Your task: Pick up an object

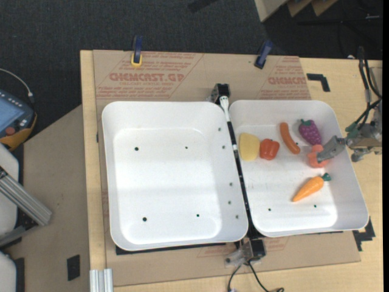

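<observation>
The right bin (346,215) holds several toy foods. A yellow piece (248,146) and a red pepper (268,149) lie near its left wall. An orange sausage (289,138) and purple grapes (309,131) lie toward the back, and a carrot (309,188) lies nearer the front. A small salmon-coloured piece (314,158) sits by the right wall. My gripper (329,149) reaches in from the right edge, low over the bin, with its tip right at the salmon piece. I cannot tell whether it grips that piece.
The left bin (115,181) stands beside the right one on a cardboard sheet (182,69) held by clamps at the back. Cables (369,84) hang at the far right. A black bracket (220,92) sits between the bins at the back.
</observation>
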`<action>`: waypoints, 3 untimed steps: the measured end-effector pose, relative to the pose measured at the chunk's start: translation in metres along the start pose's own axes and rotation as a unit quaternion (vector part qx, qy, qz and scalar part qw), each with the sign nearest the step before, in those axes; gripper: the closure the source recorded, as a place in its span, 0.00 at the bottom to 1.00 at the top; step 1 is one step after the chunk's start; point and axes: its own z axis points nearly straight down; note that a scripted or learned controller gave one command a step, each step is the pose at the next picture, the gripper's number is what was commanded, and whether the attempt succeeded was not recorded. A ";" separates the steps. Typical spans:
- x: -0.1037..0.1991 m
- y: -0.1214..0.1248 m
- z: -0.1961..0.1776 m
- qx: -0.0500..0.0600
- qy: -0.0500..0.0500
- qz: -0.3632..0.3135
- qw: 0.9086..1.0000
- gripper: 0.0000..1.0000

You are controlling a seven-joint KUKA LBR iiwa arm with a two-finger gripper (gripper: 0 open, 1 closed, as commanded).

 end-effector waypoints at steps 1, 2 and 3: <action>-0.017 -0.039 0.130 0.003 0.007 0.001 1.000 0.00; -0.015 -0.006 0.135 0.002 0.005 -0.002 1.000 0.00; -0.018 -0.006 0.124 -0.001 0.001 -0.001 1.000 1.00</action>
